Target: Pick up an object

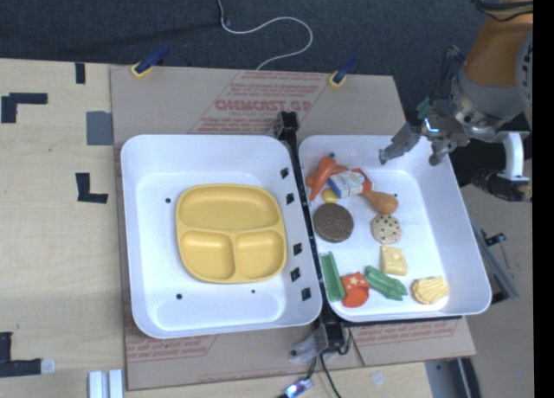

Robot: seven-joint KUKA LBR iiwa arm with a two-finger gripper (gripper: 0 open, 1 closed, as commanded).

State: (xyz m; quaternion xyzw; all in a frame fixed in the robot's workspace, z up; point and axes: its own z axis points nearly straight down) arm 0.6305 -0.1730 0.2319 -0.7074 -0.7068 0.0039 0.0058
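Hovering over the far right corner of the right bin, the jaws spread wide and hold nothing. Toy food lies in that bin: a carrot at its far left, a brown cookie just nearer. A yellow tray fills the left bin.

Robotics lab: taped cardboard, clamped bins.

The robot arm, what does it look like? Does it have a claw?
The robot arm is grey metal with a rounded orange band above its wrist. At its tip sits a claw with two thin dark fingers, and a small blue-green spot shows where they join the wrist. A white piece sticks out beside the arm.
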